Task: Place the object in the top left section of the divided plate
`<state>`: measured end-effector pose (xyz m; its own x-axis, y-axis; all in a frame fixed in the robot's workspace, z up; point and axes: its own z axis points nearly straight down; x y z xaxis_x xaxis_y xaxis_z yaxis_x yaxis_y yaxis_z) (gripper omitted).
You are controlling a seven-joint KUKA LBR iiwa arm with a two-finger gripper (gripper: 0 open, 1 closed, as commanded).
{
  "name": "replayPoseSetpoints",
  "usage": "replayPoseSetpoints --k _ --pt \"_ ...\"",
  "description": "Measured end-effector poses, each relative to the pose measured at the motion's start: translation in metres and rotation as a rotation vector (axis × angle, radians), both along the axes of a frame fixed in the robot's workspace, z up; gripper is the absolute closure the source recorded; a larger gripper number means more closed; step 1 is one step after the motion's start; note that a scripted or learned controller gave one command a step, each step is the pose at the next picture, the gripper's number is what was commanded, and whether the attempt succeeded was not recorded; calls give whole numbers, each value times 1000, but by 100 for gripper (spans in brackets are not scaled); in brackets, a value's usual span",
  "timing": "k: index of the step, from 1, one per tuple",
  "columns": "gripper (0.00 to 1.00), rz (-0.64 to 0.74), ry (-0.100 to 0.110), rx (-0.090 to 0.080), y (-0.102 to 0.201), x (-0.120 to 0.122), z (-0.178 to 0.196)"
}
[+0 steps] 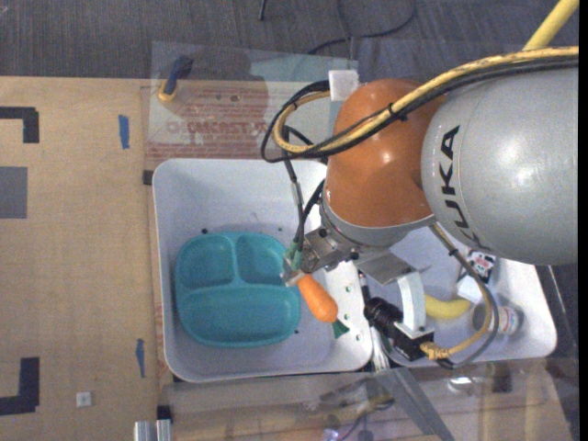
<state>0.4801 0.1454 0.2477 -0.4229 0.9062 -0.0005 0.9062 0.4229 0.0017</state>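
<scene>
Seen from above: gripper [296, 266] hung at the right rim of the teal divided plate [234, 290], fingers hidden under the wrist, so grip impossible to tell. Toy carrot [319, 299] just beside it, seemingly touching the rim, outside every section.

The grey arm [496, 154] reaches in from the right, wrist bent downward.

Robotics lab: KUKA arm [496, 154], taped bench [73, 246], loose cables [367, 7].
</scene>
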Motion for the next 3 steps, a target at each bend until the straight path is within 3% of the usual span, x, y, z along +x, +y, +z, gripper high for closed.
replayPoseSetpoints --k 1,2,3 --pt "0 0 0 0 0 0 0" --pt "100 -2 -2 0 0 1 10" --pt "100 -11 0 0 19 39 20"
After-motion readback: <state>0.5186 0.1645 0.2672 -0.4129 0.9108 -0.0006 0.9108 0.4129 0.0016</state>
